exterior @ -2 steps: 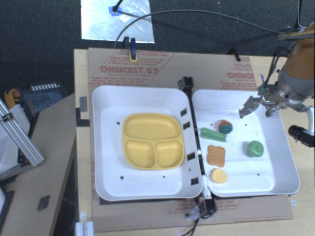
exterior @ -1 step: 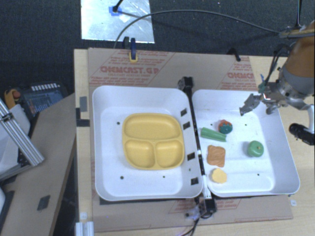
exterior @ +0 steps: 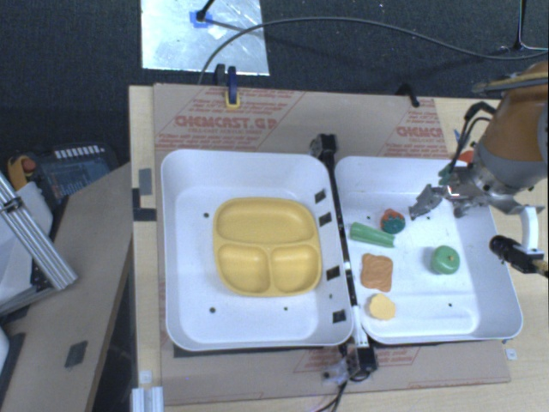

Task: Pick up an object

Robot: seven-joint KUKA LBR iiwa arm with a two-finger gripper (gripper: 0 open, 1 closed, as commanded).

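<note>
While nothing is being held, the gripper [exterior: 426, 202] is being positioned over the right bin [exterior: 489, 316], fingers apart; descent onto the teal-orange toy [exterior: 393, 221] is being called for.

Two white bins [exterior: 249, 166]; one yellow tray [exterior: 266, 245]; five toys [exterior: 445, 260]

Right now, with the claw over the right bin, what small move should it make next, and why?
Probably shift left and down toward the small round teal-and-orange toy. The claw hangs just up and right of it, holding nothing, and that toy is the nearest object in the shallow white right bin.
</note>
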